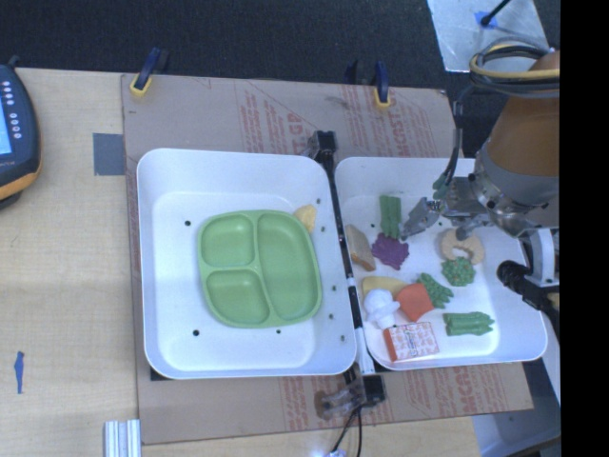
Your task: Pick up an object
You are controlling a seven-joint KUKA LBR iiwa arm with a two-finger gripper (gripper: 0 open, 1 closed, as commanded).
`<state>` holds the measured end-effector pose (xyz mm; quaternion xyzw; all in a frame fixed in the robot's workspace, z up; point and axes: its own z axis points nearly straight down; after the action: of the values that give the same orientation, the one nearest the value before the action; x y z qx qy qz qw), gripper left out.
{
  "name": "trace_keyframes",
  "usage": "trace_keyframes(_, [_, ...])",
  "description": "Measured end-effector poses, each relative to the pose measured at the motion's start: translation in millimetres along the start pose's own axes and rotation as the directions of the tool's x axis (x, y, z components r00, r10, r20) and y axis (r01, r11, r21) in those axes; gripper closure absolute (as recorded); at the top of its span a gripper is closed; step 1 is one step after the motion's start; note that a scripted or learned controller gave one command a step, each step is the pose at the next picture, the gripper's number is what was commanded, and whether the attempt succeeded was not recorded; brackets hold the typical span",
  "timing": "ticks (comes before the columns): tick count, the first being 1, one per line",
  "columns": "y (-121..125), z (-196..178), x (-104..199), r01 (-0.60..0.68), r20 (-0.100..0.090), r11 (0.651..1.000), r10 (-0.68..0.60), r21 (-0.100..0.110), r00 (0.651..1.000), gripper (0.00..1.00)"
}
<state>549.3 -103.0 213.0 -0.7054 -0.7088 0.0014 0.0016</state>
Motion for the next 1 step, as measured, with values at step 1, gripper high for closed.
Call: trace_keyframes(1, [39.1,112.7,-25.2,0.0,0.001,1.0,0.0,0.005,1.0,0.0])
